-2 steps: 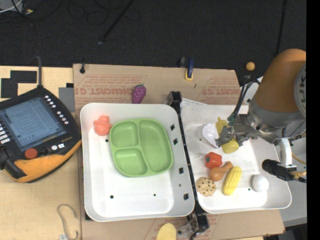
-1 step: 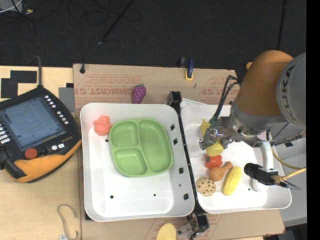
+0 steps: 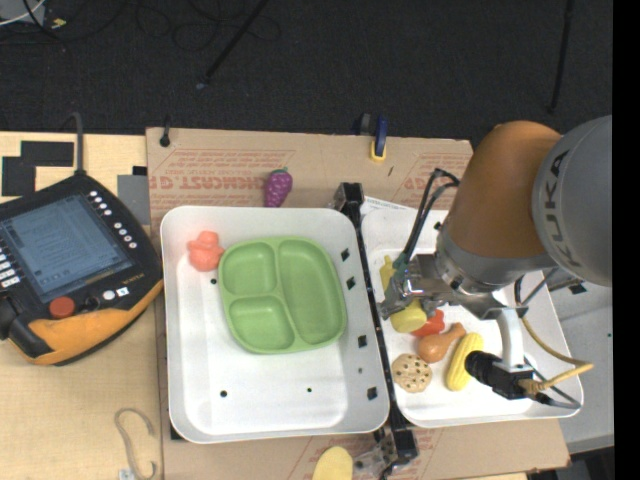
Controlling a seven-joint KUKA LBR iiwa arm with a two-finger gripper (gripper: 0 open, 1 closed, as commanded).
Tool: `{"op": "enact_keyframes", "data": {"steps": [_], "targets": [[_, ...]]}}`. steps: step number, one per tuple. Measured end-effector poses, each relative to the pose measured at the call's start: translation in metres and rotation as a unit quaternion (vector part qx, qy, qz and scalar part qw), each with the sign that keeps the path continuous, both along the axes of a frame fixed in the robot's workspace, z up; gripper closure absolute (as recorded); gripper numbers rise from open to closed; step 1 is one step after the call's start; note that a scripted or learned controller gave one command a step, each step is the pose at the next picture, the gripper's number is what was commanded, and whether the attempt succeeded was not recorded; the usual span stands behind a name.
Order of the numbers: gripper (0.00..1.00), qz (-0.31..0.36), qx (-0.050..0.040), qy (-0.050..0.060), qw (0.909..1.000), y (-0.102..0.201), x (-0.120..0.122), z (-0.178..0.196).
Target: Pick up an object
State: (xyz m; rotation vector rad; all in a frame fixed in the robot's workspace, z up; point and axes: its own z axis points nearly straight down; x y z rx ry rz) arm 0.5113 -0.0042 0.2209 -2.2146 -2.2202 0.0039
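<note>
Two white bins sit side by side on the worktop (image 3: 80,398).

Left bin (image 3: 260,398): a green tray (image 3: 282,295) with three compartments lies flat near the middle. A pink toy (image 3: 204,251) is just beside its upper-left corner.

Right bin (image 3: 450,408): my arm (image 3: 510,208) reaches over it from the right. My pincer (image 3: 404,296) hangs low on the bin's left side, near the wall shared with the other bin. I cannot tell whether it is open or closed.

Things to pick are clustered under and below the pincer:
- yellow lump (image 3: 408,319), right beneath the pincer; contact unclear
- red piece (image 3: 433,324), touching the lump's right side
- orange piece (image 3: 440,347), just below the red one
- cookie (image 3: 411,372), flat, nearer the bin's front edge
- yellow cob (image 3: 459,363), tilted, beside the orange piece

Outside the bins: a purple fruit (image 3: 278,186) on the cardboard behind the left bin, and a pendant (image 3: 70,258) far left on the worktop.
</note>
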Motion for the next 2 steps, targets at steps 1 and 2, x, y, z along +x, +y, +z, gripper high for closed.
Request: {"op": "enact_keyframes", "data": {"steps": [1,2], "targets": [[1.0,0.001,-0.0001,0.0,1.0,0.057,-0.009,-0.001],[1.0,0.0,-0.0003,0.0,1.0,0.082,-0.034,0.014]]}}
